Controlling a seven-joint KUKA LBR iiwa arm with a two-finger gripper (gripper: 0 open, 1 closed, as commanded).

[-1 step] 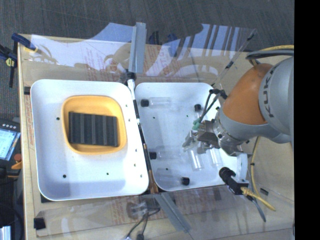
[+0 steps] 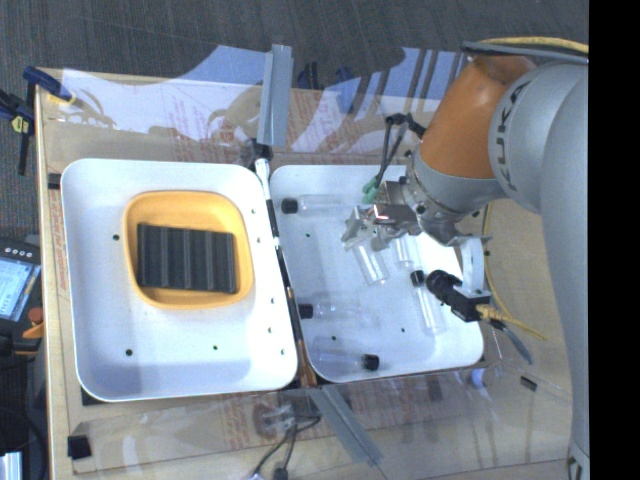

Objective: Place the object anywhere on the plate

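A small black cap (image 2: 370, 362) lies nearest, at the near rim of the right white bin (image 2: 330, 368), with clear plastic tubes (image 2: 375, 265) scattered mid-bin beyond it. My gripper (image 2: 372, 230) hangs over those tubes, and I cannot tell its state. Left, the yellow rectangular plate (image 2: 188, 213) with a dark ribbed insert sits in the left white bin (image 2: 160, 368).

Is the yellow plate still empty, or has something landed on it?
Cannot tell for certain. The yellow plate in the left bin bears a dark ridged rectangle at its center, possibly part of the plate.
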